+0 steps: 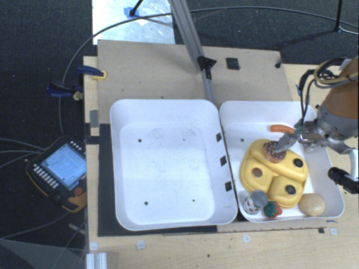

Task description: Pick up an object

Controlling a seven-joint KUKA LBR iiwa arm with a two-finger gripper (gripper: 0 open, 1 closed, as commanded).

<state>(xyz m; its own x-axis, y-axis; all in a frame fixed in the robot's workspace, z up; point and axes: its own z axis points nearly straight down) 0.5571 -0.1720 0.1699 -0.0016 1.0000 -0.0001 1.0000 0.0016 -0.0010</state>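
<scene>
Inside the right bin (336, 203), a lumpy yellow toy (275, 175) fills the middle, a tan ball (312, 204) at its lower right. Over the toy's top sits the gripper (279, 145); its grip cannot be told.

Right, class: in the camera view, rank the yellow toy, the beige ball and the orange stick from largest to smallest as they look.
1. Yellow toy
2. Beige ball
3. Orange stick, though part of it may be hidden behind the gripper.

no legible text, perhaps too blurred
</scene>
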